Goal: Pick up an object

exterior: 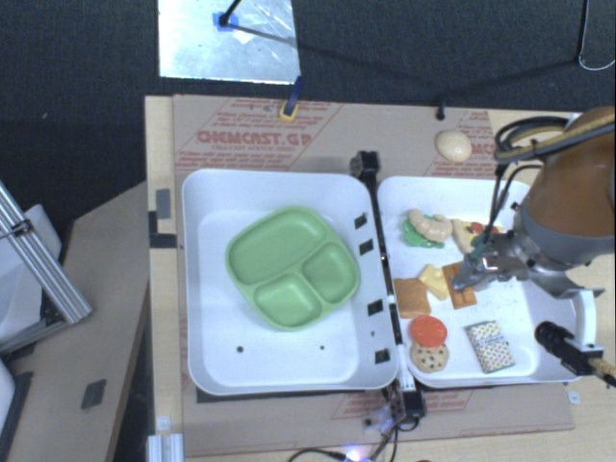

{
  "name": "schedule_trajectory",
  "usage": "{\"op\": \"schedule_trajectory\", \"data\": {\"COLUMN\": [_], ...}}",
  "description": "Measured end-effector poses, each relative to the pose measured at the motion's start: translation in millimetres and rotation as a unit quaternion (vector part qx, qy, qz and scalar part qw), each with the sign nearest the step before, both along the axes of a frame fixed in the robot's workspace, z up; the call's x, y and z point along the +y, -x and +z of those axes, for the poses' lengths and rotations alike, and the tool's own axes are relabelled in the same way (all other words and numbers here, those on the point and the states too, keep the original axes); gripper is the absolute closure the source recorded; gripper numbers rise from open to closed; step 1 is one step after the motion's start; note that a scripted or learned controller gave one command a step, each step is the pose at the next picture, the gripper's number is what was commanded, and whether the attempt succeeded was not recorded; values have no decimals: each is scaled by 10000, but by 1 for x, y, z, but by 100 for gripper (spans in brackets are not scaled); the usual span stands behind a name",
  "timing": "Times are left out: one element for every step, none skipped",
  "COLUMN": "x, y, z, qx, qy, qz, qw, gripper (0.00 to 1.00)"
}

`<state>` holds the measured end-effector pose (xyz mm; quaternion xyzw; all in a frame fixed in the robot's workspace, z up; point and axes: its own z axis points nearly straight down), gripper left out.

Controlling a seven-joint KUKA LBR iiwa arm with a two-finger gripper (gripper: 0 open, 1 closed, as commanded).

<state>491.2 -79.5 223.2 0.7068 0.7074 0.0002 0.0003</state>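
The claw (472, 275) hangs low over the right bin (510, 189), its dark fingers down among the play food; how far they are parted, and whether anything sits between them, cannot be told from this slant. Right under and beside it lie a yellow wedge (435, 281) and a brown cracker (463, 296), with a tan slice of bread (412, 297) just left of those. Farther off in the bin sit a pale and green food piece (426, 228). Nearer are a red tomato slice (429, 331), a chocolate-chip cookie (428, 357) and a small patterned packet (490, 345). The left bin (207, 354) holds a green divided plate (293, 267). Both bins rest on a cardboard sheet (245, 135) printed in red, laid on a tan bench (106, 277). A beige egg-like ball (453, 144) lies on the cardboard beyond the right bin. Dark carpet (77, 56) surrounds the bench, with a shiny metal sheet (228, 27) on it at the far side.
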Motion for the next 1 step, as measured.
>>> {"op": "schedule_trajectory", "data": {"x": [-8], "y": [-16], "z": [7], "qx": [-14], "qy": [2], "qz": [6], "qw": [10000], "gripper": [100]}}
